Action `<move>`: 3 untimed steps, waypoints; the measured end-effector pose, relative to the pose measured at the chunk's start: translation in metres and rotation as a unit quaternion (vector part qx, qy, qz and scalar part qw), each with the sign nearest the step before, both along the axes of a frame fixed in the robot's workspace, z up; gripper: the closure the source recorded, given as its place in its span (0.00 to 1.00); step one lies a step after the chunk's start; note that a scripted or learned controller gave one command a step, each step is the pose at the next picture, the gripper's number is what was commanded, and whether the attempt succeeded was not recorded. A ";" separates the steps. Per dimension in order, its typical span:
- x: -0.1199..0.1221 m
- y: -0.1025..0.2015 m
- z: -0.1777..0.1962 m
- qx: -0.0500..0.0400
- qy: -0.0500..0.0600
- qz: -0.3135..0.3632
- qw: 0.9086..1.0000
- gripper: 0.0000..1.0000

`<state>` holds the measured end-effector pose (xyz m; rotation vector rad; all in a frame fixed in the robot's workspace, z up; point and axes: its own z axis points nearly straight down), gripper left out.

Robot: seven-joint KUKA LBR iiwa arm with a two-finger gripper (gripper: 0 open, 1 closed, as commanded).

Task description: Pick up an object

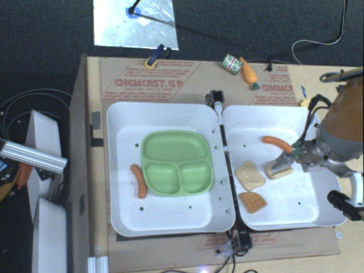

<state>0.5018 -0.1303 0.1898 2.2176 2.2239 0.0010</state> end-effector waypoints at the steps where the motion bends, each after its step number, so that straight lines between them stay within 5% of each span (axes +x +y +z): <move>1: 0.048 -0.051 -0.105 -0.001 -0.001 -0.001 1.000 0.00; 2: 0.129 -0.076 -0.091 -0.001 -0.002 0.001 1.000 0.00; 3: 0.123 -0.030 -0.101 0.000 0.000 0.001 1.000 0.00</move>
